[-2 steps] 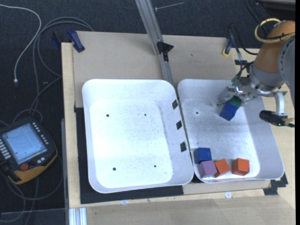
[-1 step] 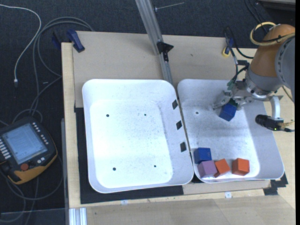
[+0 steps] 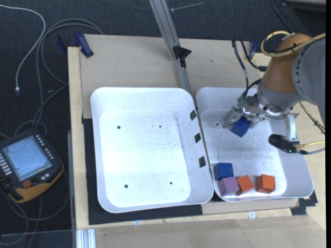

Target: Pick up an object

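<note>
along the near wall of the right bin (image 3: 297, 187) sits a small cluster of blocks: a purple block (image 3: 228, 185) and an orange block (image 3: 245, 184) touching side by side, a second orange-red block (image 3: 265, 183) just beside them toward the right, and a dark blue block (image 3: 224, 170) directly behind the purple one, touching or nearly touching it. farther back in the same bin, the gripper (image 3: 242, 119) hangs over the floor with a lighter blue block (image 3: 240, 127) caught between its fingers, tilted on a corner and apparently lifted clear of the bin floor, well apart from the cluster at the front. the fingers are closed narrowly on that block. the grey arm with its orange band (image 3: 282, 68) reaches in from the right, bent down over the far part of the bin, and a black cable fitting (image 3: 282, 142) sticks out below the wrist. the left bin (image 3: 103, 105) lies beside it, its walls touching the right bin along the middle, with black clips on the shared edge. off the bench to the left, a handheld control pendant (image 3: 28, 164) lies on the dark floor among loose cables. a metal pole (image 3: 165, 25) slants up from behind the bins.
</note>
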`<state>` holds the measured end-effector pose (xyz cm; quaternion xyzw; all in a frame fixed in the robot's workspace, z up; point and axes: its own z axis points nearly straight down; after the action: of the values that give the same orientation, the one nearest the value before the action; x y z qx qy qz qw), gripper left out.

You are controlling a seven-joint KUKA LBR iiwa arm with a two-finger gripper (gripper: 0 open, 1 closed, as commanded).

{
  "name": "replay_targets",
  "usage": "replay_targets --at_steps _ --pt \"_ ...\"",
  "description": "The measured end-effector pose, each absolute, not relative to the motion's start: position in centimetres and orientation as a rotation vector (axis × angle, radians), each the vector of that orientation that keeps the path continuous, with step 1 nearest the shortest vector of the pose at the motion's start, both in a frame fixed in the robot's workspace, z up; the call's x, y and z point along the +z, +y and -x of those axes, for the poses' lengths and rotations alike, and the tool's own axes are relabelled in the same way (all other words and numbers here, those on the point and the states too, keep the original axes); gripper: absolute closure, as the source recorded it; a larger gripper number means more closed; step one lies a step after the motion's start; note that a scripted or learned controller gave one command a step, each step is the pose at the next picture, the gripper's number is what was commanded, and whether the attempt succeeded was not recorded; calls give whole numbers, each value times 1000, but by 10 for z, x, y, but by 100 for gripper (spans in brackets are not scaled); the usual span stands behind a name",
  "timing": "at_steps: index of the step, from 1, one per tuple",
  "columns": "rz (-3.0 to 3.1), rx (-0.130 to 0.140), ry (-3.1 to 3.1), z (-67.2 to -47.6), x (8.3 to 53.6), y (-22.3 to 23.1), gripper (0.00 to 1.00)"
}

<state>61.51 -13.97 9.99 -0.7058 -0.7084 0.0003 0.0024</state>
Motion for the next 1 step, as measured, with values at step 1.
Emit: replay_targets --at_steps 1 --pt "2218 -2 -2223 -616 111 -142 100"
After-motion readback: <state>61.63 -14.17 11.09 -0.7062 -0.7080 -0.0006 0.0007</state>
